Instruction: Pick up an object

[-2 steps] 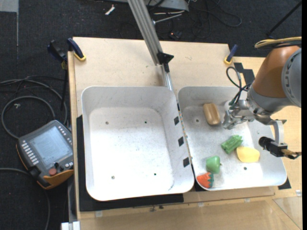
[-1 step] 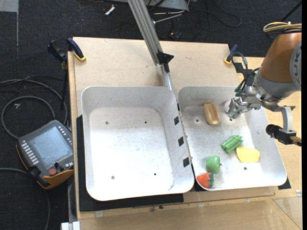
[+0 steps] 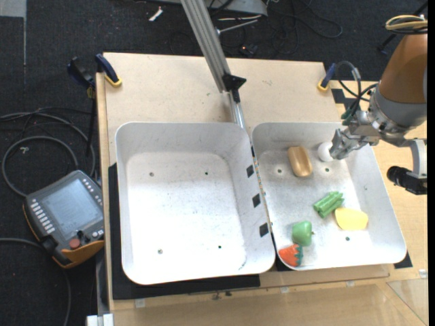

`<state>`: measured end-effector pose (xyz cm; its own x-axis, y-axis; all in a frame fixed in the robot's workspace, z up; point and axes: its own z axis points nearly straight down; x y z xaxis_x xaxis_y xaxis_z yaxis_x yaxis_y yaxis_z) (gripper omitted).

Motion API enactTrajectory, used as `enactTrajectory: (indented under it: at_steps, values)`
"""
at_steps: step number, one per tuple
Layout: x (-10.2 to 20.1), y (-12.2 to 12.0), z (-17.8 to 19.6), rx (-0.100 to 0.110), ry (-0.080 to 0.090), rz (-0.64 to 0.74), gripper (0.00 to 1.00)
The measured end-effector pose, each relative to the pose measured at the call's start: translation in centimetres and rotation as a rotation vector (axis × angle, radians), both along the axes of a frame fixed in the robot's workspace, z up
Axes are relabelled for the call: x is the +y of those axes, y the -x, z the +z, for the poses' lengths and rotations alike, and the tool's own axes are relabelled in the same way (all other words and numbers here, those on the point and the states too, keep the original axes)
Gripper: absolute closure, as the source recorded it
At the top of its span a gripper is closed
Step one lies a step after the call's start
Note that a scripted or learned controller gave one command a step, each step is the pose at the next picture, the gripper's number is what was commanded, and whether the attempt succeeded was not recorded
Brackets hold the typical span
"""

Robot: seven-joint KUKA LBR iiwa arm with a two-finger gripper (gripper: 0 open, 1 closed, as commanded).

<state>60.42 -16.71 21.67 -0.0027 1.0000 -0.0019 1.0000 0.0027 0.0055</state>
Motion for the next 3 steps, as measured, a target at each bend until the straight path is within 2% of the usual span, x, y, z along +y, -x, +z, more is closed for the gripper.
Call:
enactTrajectory:
  at_steps: [2,3]
  values:
    - [10.9,1.6,2.0,0.006,-0.005,0.006,1.0]
    - [15.4,1.8,1.7,0.006,-0.004,0.005,1.0]
